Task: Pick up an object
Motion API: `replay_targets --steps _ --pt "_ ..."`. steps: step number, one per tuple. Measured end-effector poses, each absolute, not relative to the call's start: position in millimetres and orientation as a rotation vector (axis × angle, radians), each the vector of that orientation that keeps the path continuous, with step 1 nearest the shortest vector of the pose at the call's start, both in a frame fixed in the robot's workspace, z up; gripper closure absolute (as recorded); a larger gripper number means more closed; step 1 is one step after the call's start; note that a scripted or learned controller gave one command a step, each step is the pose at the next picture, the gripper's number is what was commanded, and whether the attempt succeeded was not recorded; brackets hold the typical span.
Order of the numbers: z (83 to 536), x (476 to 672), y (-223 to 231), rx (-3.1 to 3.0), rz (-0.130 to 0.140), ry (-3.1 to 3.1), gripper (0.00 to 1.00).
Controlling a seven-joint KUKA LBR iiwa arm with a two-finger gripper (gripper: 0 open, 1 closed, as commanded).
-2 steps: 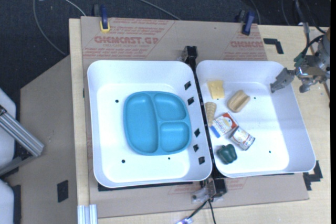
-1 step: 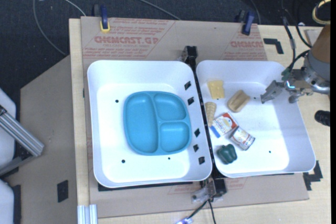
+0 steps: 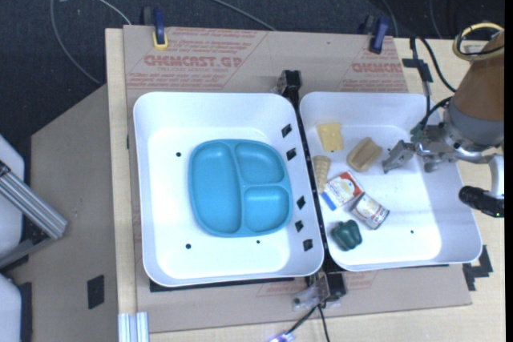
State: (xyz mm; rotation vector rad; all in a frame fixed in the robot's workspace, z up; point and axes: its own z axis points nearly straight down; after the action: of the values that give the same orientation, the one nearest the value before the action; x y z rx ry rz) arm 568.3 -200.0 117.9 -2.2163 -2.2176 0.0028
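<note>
Right bin (image 3: 449, 248): claw (image 3: 413, 152) open, empty, above floor; arm (image 3: 481, 92) cut off at frame edge.

In the right bin (image 3: 449, 248) lie a pale yellow block (image 3: 329, 136), a tan sponge-like piece (image 3: 363, 154), a cone (image 3: 321, 169), a red and white packet (image 3: 340, 191), a small can (image 3: 369, 211) and a dark green pepper (image 3: 347, 235).
</note>
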Motion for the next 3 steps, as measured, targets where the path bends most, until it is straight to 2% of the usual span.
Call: replay_targets --steps 1,2,3 --pt "82.9 567.9 -199.1 -2.217 0.002 -2.218 0.0" --pt "96.5 569.4 -199.5 -2.221 -0.002 -2.221 1.0" --pt "147.9 560.5 -199.4 -2.225 -0.003 -2.224 1.0"
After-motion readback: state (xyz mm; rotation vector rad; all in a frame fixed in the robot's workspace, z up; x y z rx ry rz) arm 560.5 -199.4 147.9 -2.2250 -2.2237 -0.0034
